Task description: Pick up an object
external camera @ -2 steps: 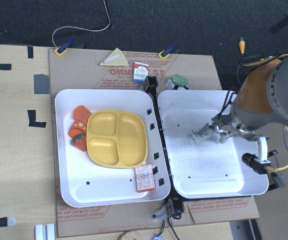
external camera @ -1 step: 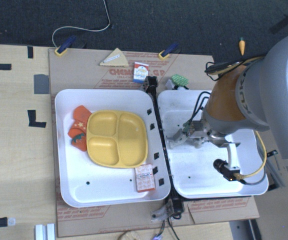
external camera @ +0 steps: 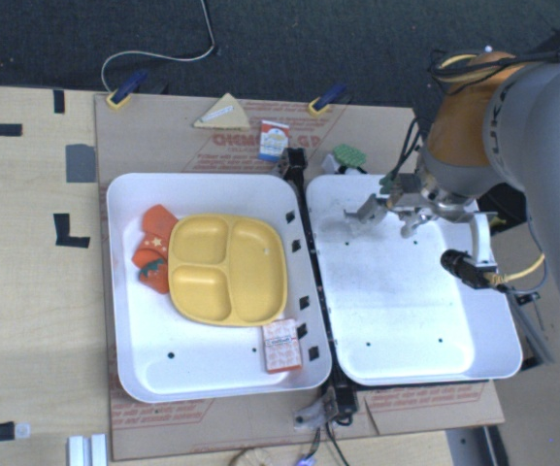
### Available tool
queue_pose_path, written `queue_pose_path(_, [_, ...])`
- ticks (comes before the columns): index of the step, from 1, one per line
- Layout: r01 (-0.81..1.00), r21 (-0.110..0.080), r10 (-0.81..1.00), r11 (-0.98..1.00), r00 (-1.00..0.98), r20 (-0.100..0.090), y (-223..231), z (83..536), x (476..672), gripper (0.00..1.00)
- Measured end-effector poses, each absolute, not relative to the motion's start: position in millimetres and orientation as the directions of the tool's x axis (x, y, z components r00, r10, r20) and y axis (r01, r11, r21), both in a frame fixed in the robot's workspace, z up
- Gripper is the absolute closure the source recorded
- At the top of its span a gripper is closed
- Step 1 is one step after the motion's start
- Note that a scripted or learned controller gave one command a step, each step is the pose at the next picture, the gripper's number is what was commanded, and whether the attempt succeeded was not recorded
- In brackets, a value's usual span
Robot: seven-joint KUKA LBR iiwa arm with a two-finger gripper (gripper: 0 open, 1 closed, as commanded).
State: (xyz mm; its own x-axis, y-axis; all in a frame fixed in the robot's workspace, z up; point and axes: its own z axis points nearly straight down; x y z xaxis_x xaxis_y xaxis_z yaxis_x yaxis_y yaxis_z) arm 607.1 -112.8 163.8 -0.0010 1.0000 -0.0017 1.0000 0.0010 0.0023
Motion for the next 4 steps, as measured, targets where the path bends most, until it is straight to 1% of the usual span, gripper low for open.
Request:
queue_pose_path(1, [1.0, 0.003, 1.0, 0.002, -0.002, -0.002, -101.2, 85.9, 650.4, 0.0])
queue_pose_path(2, [1.0, 0.001, 1.0, 0.002, -0.002, -0.001, -93.9, 85.1, 667.2, 0.0])
queue_pose_path(3, [1.0, 0.002, 1.0, 0.003, -0.003, -0.004, -94.1, 95.6, 667.4, 1.0])
queue_pose_path(4, [1.0, 0.003, 1.0, 0.0, 0.0, -0.003, -170.4, 208.1, 643.0, 1.0])
